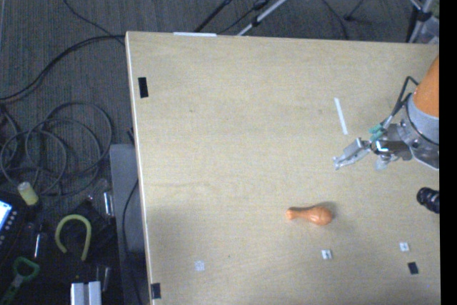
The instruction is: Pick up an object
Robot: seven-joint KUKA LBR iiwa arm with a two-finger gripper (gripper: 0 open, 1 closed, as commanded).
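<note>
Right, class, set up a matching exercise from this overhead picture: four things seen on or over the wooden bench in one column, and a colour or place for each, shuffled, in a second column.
Things
1. Gourd-shaped object
2. Thin stick
3. Gripper
4. Black marker

Descriptions
A. White, lying on the bench above the gripper in the picture
B. Orange, lying on the bench below the gripper in the picture
C. Near the bench's left edge
D. Metallic grey, reaching in from the right

Pairs: 1-B, 2-A, 3-D, 4-C

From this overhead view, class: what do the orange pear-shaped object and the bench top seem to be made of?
Orange pear-shaped object: probably rubber or soft plastic, judging by its smooth, rounded, evenly coloured surface; uncertain. Bench top: looks like light wood or laminate board, matte, pale tan and flat.
</note>
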